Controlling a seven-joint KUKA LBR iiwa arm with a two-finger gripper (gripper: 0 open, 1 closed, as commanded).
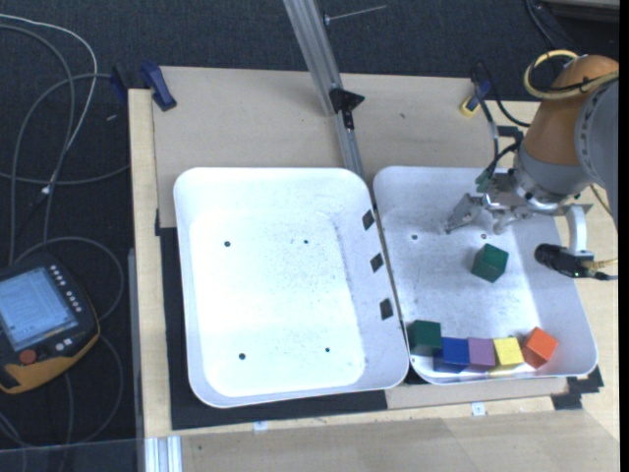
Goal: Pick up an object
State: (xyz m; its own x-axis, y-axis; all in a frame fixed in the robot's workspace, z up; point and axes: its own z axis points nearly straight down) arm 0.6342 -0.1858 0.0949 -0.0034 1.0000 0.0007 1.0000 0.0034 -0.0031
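Because the near rim of the right bin (550, 367) is crowded, start your look there: a row of cubes lies along it at about six o'clock, running dark green cube (425, 335), blue cube (455, 351), purple cube (481, 351), yellow cube (507, 351), orange cube (541, 345), each touching or nearly touching its neighbour. Further in, near the bin's middle, you have a lone green cube (488, 263), tilted on the floor and well apart from the row. Beyond it, at about twelve o'clock from that cube, the gripper (484, 214) hangs with its fingers spread apart and nothing between them. The left bin (197, 264) sits at nine o'clock, and the table (256, 116) runs on behind both.

The lone cube looks like your likeliest target. Judge the risks so: the fingers sit behind the cube rather than over it, so a straight descent would probably close on air; the cube's skew could let one finger strike a corner and push it away. A try at the row risks jamming against the rim.
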